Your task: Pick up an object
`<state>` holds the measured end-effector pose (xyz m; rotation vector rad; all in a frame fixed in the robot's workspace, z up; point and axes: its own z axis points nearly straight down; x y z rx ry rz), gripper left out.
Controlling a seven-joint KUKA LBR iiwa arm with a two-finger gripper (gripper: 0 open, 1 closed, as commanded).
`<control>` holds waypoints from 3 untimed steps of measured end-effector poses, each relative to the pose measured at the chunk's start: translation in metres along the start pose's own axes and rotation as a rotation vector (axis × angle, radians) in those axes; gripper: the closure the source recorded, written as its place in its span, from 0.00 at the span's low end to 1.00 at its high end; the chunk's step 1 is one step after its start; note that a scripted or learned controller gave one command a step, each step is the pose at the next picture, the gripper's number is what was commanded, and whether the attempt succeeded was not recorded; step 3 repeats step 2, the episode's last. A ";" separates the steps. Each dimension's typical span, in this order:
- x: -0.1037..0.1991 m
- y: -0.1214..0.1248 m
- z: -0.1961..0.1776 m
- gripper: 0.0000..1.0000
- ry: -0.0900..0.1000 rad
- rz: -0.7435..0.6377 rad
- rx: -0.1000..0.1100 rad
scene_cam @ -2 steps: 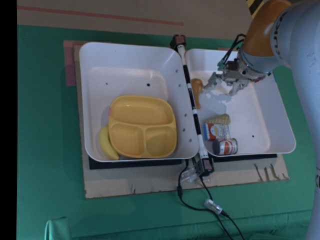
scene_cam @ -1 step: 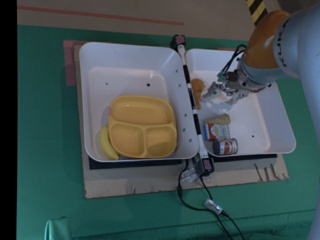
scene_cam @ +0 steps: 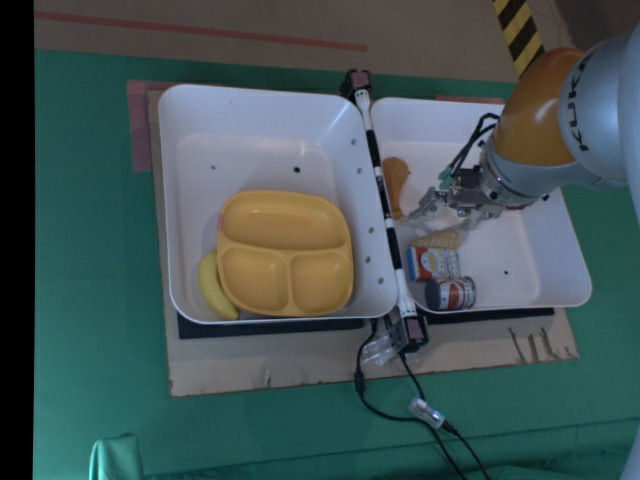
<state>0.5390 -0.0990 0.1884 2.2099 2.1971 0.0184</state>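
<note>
The gripper (scene_cam: 432, 211) hangs low in the right bin (scene_cam: 555, 258), just above a pale cracker-like piece (scene_cam: 440, 239) and beside a drumstick toy (scene_cam: 396, 182) near the divider. In front of them lie a small labelled box (scene_cam: 433, 263) and a dark can (scene_cam: 451, 294). The left bin (scene_cam: 200, 118) holds a yellow divided plate (scene_cam: 285, 253) with a banana (scene_cam: 212, 288) at its left edge

green cloth (scene_cam: 90, 268) under cardboard sheet (scene_cam: 300, 363) — black cables (scene_cam: 400, 393), striped hazard tape (scene_cam: 512, 13) beyond.
</note>
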 end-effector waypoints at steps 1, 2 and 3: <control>-0.004 0.003 -0.015 1.00 -0.005 0.009 -0.013; -0.004 0.003 -0.015 0.00 -0.004 0.009 -0.013; -0.004 0.003 -0.015 0.00 -0.004 0.009 -0.013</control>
